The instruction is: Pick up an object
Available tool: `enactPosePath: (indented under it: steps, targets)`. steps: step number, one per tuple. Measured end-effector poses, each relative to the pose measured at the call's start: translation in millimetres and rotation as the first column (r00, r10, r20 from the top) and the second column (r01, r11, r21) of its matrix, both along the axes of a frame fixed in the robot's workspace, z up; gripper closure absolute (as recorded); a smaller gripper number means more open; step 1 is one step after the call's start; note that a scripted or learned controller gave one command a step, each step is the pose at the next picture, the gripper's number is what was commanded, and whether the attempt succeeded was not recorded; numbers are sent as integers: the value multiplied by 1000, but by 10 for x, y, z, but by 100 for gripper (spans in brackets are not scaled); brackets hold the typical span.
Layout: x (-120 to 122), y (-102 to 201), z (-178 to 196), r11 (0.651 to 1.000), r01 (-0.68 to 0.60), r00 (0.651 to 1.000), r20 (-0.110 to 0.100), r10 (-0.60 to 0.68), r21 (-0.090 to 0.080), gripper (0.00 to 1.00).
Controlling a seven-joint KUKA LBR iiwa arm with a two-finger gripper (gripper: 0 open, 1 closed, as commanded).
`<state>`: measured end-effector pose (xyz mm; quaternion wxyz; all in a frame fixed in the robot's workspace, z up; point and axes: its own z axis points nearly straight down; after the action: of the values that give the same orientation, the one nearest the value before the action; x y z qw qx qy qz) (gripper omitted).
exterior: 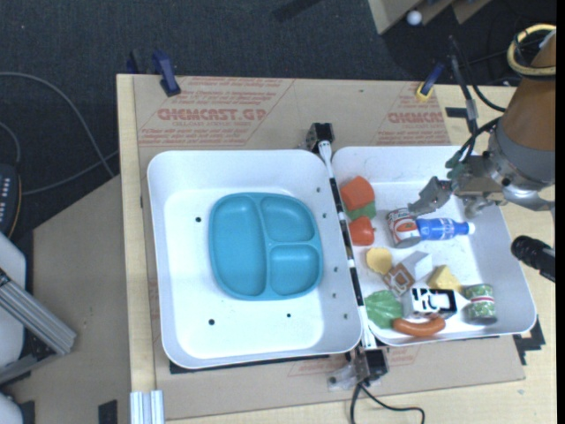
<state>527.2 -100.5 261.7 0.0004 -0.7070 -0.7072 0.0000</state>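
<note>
While the arm [530, 140] reaches in from the 3 o'clock side, its gripper [430, 199] hangs over the right bin [494, 179], at about 12 o'clock of the pile there. Whether the gripper is apart or together cannot be told from this slant, and nothing shows clamped in it. Just beside it, toward 6 o'clock, lie a small red-and-white can [403, 228] and a blue-and-white bottle [442, 230] on its side. At the bin's 9 o'clock wall sit an orange block [357, 193] and a red piece [361, 230]. Lower down are a yellow piece [379, 259], a green leaf shape [384, 307], a sausage [418, 327], a black-and-white box [433, 301] and a green-banded can [481, 302]. The left bin [177, 263] holds a blue divided plate [263, 243], and both bins rest on the desk [221, 113].
</note>
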Motion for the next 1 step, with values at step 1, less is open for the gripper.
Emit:
enactPosePath:
  steps: [1]
  targets:
    - [111, -45, -1234, 1000, 1, 1000, -5, -1, 1, 0]
